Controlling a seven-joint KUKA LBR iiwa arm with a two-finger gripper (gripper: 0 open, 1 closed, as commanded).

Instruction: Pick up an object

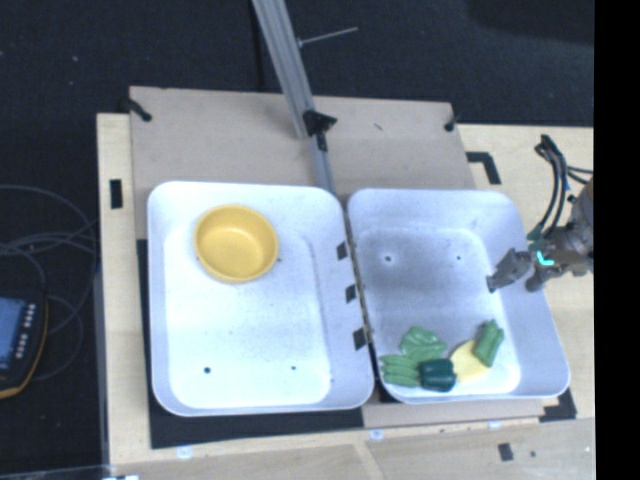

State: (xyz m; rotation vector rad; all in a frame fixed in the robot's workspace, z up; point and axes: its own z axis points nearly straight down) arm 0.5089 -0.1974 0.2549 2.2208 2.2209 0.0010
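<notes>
Lower right of frame, near edge of the right bin (pixel 452 230): cluster of small objects. Dark green block (pixel 436 373) at front, touching a yellow piece (pixel 467 361); a green leafy toy (pixel 419 344) and a green flat piece (pixel 399 370) to its left, a green upright piece (pixel 488 342) to its right. My gripper (pixel 520 271) sits at mid right, over the right bin's right rim, above the cluster and apart from it; can't tell its opening, nothing seen in it. Left bin (pixel 240 368): yellow bowl (pixel 236 243) in upper left corner. Grey pole (pixel 285 53) at top centre.
</notes>
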